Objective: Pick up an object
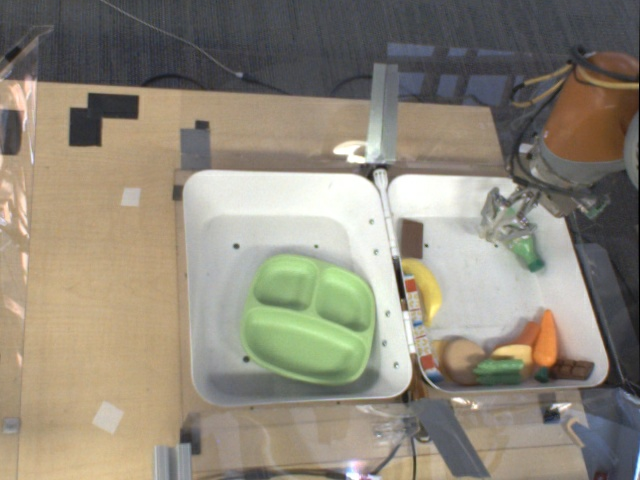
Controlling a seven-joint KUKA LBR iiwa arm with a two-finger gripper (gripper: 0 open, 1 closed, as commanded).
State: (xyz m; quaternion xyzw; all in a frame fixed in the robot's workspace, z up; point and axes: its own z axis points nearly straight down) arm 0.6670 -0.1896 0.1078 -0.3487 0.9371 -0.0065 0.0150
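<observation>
My gripper (508, 226) hangs over the upper right part of the right bin (455, 200), below the orange band of the arm. A small green object (529, 253) lies directly at the gripper's lower right tip, touching or nearly touching it. I cannot tell whether it is gripped or resting on the bin floor. Also in this bin are a banana (428, 290), a brown block (411, 236), an orange carrot (544, 336), a green vegetable (498, 370), a yellow piece (513, 352) and a round brown item (460, 356).
The left bin (230, 208) holds a green divided plate (310, 318). A metal post (384, 108) stands at the back between the bins. A small dark bar (573, 370) lies in the right bin's front right corner. Cables run behind the arm.
</observation>
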